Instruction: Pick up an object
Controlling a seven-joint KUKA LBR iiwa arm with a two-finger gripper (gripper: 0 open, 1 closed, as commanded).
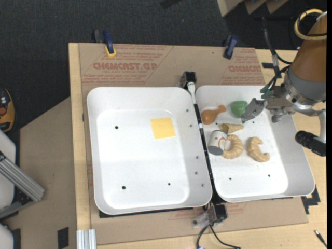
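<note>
Two shallow white plastic bins (104, 154) sit on a brown board (83, 77) over dark carpet (62, 9); the grey two-finger gripper (252, 109) state is indeterminate.

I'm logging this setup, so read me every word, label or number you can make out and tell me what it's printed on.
"CHEMCAST G.P": red print on the brown protective sheet under the bins, above the left bin.
The same red print repeats near the sheet's upper right corner, partly hidden by the right bin, too blurred to read.
Small can in the right bin: its label has markings too small to read.
</note>
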